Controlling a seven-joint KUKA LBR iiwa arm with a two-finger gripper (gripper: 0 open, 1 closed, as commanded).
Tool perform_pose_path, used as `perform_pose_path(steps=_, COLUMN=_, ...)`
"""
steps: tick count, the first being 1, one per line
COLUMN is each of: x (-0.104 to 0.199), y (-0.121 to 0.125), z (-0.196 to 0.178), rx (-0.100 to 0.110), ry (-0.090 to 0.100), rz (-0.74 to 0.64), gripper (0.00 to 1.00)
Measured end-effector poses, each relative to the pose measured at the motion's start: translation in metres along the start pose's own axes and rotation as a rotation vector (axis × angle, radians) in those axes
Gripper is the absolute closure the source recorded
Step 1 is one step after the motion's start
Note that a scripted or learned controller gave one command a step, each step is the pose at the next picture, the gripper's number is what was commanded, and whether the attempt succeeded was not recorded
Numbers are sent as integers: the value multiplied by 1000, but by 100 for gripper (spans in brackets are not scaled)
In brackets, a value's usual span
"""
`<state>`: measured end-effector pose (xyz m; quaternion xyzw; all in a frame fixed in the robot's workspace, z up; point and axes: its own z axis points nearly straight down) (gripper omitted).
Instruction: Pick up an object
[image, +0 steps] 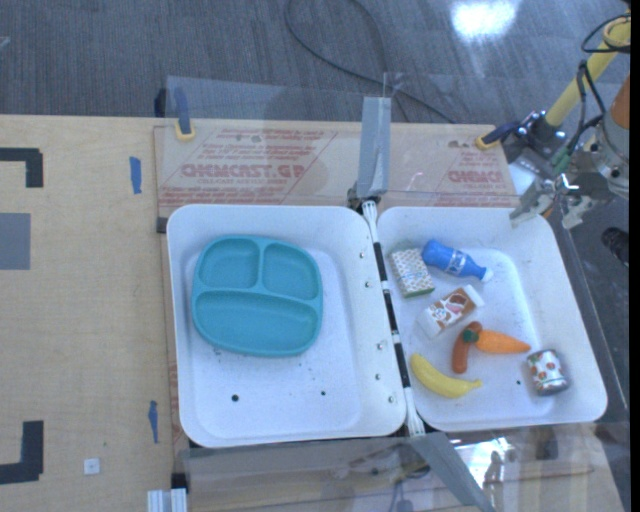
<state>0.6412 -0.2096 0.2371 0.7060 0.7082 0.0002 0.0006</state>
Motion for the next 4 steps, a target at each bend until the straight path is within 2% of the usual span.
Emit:
perform_pose_path(steps=1, x=70, y=-49, z=148, rx=-3, ry=0, rz=-87, gripper=0)
perform_pose_path(steps=2, x=110, y=-106, z=148, rx=-5, ry=1, rz=-58, gripper=0)
perform_pose_path(steps=3, x=107, y=-105, z=138, rx=-11, ry=0, rz=-52, gripper=100)
perform_pose_path(steps=4, x=152, y=-64, z=52, rx=1, ry=0, rz=-69, gripper=100)
